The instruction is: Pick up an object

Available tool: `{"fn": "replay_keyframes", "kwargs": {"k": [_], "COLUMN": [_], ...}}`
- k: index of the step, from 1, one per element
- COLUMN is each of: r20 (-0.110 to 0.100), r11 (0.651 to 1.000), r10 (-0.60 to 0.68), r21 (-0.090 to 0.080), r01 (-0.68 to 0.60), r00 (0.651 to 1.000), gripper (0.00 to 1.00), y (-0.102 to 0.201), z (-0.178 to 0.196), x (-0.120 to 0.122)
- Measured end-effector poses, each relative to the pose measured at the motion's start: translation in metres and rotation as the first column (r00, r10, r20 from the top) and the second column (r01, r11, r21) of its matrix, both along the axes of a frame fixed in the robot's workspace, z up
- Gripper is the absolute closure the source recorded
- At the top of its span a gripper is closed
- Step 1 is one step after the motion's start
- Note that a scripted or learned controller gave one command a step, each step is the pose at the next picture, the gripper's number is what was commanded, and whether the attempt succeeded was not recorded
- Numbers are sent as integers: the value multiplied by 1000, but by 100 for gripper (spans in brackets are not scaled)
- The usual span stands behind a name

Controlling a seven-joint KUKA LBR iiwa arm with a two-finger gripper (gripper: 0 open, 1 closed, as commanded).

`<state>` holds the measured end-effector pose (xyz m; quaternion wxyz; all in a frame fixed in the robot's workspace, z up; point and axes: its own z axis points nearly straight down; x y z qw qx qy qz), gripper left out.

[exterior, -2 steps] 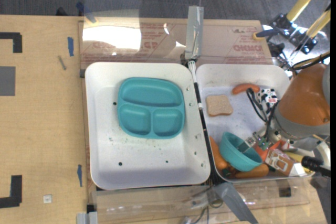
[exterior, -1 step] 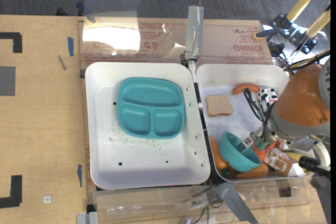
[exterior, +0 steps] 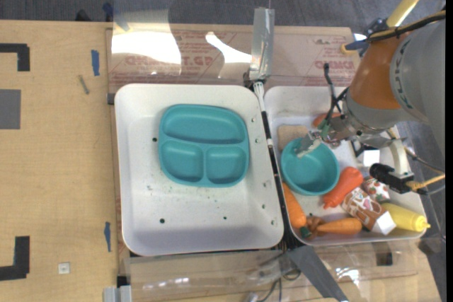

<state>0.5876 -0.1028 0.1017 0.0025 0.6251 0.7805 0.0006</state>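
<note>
1. My gripper (exterior: 313, 145) hangs over the right bin (exterior: 297, 99), low at the far rim of the teal bowl (exterior: 309, 167); my grey arm with its orange band comes in from the right of the view above it.

2. I cannot tell how the gripper stands, spread or closed; the tip is small and dark against the bowl's rim, and nothing shows clearly between it; I would not claim a hold on anything.

3. The task names no one object, so I judge the bowl the nearest candidate; it sits at the left side of the right bin, directly below and slightly toward the near edge from my tip; its rim appears to touch or nearly touch the tip, though I cannot say which.

4. The bowl is round, so it has no long axis to line up with; what matters is that its wall lies just under me, and a grasp would have to straddle that wall.

5. The other things lie farther off: an orange carrot (exterior: 345, 185) just right of the bowl, lying slantwise; a second carrot (exterior: 341, 227) along the near edge; a yellow bottle (exterior: 405, 219) at the near right corner.

6. The left bin (exterior: 134, 152) holds a teal divided plate (exterior: 204, 145), well apart from me across the wall between the bins.
</note>
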Motion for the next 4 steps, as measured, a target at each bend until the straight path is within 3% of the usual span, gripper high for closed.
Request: {"fn": "replay_keyframes", "kwargs": {"k": [1, 2, 3, 4], "r20": [2, 10, 35, 3], "r11": [996, 999, 999, 1000], "r10": [-94, 34, 19, -28], "r21": [0, -2, -27, 3], "r01": [94, -34, -18, 28], "r00": [996, 999, 999, 1000], "gripper": [0, 0, 100, 100], "y": [-32, 3, -11, 44], "z": [-11, -11, 7, 107], "x": [-103, -49, -44, -30]}}
